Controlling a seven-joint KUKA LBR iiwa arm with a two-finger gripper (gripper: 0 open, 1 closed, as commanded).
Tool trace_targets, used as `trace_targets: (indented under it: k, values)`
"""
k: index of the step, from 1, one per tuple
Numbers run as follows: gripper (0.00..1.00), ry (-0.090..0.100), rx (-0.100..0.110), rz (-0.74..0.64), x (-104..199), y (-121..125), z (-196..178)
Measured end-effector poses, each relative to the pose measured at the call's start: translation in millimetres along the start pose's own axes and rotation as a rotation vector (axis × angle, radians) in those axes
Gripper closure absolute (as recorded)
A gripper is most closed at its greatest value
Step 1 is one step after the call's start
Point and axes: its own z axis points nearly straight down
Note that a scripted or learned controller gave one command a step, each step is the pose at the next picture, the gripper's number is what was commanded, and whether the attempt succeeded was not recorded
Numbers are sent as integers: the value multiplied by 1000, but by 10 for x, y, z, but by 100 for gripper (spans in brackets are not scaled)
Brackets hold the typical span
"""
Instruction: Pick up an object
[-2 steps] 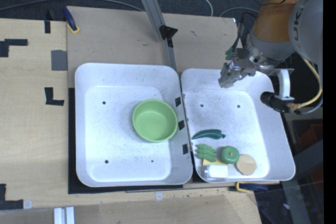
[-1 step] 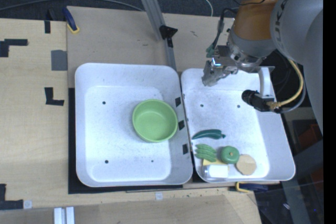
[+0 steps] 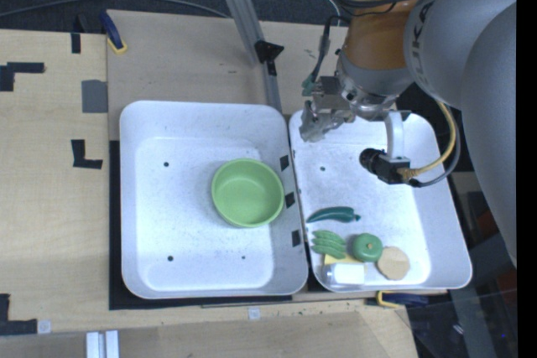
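Below, at the near end of the right bin (image 3: 436, 205), lie the graspable objects: a dark green pepper-shaped piece (image 3: 334, 215), a light green ridged piece (image 3: 329, 243), a round green toy (image 3: 366, 247), a tan disc (image 3: 393, 263) and a white block (image 3: 346, 272), clustered close together. The left bin (image 3: 151, 180) holds a green bowl (image 3: 247, 193), upright. The gripper (image 3: 317, 123) hovers over the right bin's far left corner; whether its claw is apart or together cannot be told. No legible writing appears.

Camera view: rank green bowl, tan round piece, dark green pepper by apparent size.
1. green bowl, largest by far.
2-3. dark green pepper and tan round piece: the pepper is longer but thinner, too close to rank.
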Motion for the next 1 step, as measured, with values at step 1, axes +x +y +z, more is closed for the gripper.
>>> trace_targets:
  k: [1]
  values:
    - [100, 1, -1, -2, 538, -83, -53]
